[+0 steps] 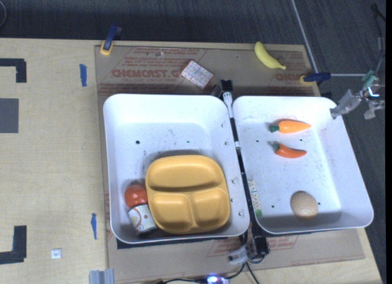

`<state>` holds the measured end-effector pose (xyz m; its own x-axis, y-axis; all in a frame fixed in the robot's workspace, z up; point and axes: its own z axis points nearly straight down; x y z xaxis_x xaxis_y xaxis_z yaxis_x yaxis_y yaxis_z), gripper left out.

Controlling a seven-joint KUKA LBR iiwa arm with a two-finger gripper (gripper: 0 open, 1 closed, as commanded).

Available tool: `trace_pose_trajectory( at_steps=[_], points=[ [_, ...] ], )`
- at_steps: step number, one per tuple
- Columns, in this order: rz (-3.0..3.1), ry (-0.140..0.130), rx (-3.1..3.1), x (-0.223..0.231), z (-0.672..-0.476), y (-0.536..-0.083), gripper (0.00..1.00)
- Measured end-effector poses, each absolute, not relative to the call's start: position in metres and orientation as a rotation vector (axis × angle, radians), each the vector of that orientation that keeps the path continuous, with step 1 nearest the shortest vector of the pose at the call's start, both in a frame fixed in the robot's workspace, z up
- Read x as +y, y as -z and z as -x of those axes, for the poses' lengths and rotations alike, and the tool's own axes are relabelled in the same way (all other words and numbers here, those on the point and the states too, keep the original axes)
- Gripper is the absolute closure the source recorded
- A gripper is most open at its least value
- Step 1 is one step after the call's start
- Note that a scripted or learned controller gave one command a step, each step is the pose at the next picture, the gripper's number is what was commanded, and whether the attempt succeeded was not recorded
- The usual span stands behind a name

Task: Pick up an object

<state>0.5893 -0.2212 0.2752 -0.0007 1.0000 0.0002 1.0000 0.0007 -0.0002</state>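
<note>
Looking down on my bench [49,172] right now, two white bins sit side by side on a sheet of cardboard. The left bin [122,117] has a big yellow divided tray [187,192] sitting in its near half, three compartments facing up. Tucked against the tray's left edge, in the near left corner, there's a small can with a red top [138,208], lying tilted and touching the tray.

The right bin [343,172] is where the loose pickable stuff is. An orange carrot [291,127] lies in the far part, pointing right, with green at its left end. Just near of it is a smaller orange-red pepper-looking piece [289,150], apart from the carrot. Down by the near wall sits a tan egg-shaped thing [304,204], well apart from both.

The gripper [355,100] is way over at the far right corner of the right bin, just outside the rim, not over any object. It's small and blurry from here, so I honestly can't tell whether the fingers are open or closed, and I see nothing in them.

Outside the bins, on the cardboard at the far side, a yellow banana [268,56] lies near the right, and a small patterned square packet [196,73] sits behind the left bin.
</note>
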Motion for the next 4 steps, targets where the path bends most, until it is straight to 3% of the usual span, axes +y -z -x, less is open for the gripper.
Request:
trace_pose_trajectory(
  at_steps=[1,2,3,4],
  points=[
    [2.22,-0.001,-2.22,-0.223,-0.581,-0.172,0.0],
    [2.224,0.016,-2.235,-0.222,-0.523,-0.109,0.0],
    [2.226,0.005,-2.228,-0.167,-0.492,-0.086,0.0],
    [2.221,0.005,-2.224,-0.118,-0.481,-0.086,0.0]
  ],
)
